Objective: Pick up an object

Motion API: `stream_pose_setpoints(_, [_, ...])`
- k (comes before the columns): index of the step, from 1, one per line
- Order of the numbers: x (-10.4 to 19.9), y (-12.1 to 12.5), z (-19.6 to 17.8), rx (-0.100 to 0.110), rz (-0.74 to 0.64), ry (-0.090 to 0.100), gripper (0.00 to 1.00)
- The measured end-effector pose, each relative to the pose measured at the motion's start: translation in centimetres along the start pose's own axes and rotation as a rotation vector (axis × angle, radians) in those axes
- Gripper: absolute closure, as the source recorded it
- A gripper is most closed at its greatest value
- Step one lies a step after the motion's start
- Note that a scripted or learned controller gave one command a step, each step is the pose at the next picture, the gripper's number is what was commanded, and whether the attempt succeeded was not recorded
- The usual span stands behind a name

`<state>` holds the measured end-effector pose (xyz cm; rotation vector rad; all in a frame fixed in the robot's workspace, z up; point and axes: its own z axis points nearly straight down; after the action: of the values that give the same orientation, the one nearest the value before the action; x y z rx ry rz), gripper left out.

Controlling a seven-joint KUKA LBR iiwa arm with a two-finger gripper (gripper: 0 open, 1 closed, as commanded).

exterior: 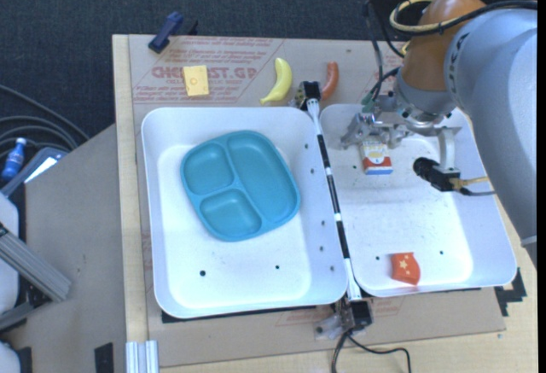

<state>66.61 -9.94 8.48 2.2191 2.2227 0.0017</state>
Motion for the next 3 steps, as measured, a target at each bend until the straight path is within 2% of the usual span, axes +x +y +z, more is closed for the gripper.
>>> stream_pose_setpoints(1, [0.0,0.1,-1.0,-0.002,-0.001,-0.002,1.0])
stream_pose_setpoints(2, [7.6,0.1,-14.0,0.0,0.0,0.0,1.0])
stream_pose_setpoints(3, [7.6,0.1,-15.0,-0.001,-0.001,-0.001,1.0])
